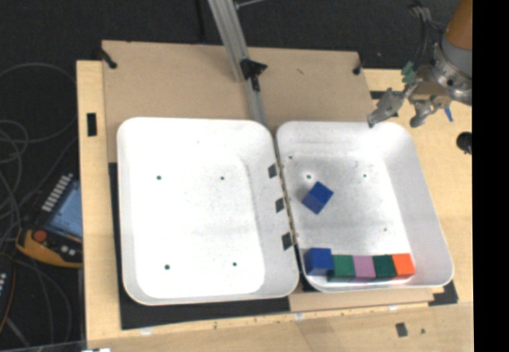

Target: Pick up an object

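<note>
Above right bin's [413, 153] far corner: jaws [402, 107] open, no obj held.

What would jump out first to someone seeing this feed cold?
Probably the row of coloured blocks along the near wall of the right bin: blue, green, lilac, green, orange. Next, a lone blue cube sits apart, nearer that bin's middle-left. The gripper hangs over the bin's far right corner, fingers spread with nothing between them, well away from every block.
</note>
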Available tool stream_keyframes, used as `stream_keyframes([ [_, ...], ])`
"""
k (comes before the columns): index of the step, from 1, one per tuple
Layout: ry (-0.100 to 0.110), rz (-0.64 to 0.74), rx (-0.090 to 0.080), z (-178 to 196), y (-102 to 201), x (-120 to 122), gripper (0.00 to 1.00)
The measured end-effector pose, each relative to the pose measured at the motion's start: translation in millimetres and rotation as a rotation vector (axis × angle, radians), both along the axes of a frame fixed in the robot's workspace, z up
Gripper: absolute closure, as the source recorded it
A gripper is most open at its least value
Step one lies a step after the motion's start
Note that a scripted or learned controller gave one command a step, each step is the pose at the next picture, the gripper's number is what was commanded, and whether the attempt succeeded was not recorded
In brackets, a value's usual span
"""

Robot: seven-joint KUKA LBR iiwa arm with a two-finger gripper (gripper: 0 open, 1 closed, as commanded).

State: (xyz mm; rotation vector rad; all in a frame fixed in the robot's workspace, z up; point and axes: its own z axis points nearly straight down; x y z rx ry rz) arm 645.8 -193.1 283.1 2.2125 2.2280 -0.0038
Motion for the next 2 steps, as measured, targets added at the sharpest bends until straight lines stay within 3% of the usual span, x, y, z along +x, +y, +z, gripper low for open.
stream_keyframes([
  [1, 0.008, -0.002, 0.005, -113.2, 68.9, -42.5, 0.00],
  [2, -0.003, -0.007, 0.002, -176.0, 96.8, -60.9, 0.00],
])
